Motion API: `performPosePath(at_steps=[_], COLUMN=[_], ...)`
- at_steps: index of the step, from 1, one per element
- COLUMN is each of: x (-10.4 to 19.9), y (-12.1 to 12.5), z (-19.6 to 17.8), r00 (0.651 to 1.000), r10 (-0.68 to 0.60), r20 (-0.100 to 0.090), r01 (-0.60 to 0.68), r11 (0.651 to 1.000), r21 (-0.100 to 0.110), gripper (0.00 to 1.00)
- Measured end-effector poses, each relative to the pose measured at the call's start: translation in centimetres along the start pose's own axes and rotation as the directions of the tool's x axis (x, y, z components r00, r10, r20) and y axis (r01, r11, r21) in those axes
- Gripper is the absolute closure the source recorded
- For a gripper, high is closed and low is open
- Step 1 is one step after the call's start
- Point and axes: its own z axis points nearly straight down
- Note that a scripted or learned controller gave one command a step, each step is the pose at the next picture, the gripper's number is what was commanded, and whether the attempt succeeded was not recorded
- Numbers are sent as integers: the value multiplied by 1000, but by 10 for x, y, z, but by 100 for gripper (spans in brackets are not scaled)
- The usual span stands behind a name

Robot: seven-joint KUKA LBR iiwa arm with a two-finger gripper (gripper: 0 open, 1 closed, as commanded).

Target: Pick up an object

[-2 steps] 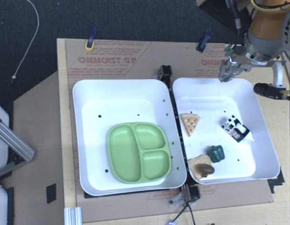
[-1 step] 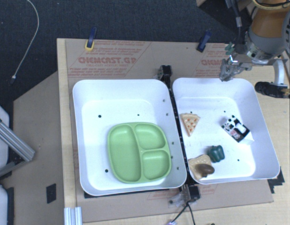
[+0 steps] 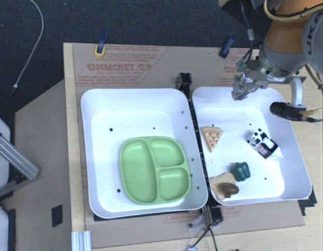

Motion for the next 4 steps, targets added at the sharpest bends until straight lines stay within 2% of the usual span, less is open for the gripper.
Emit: performPosePath(at_steps=[2, 3, 4], x=[87, 126, 165], y=[-42, -77, -110], z=[1, 8, -10], r00=[1000, 1000, 1000], r10=[-2, 0, -2], r20=[-1, 0, -1], r01=[2, 0, 2], r11=[1000, 1000, 1000], r21=[0, 1, -1], gripper=[100, 100, 100])
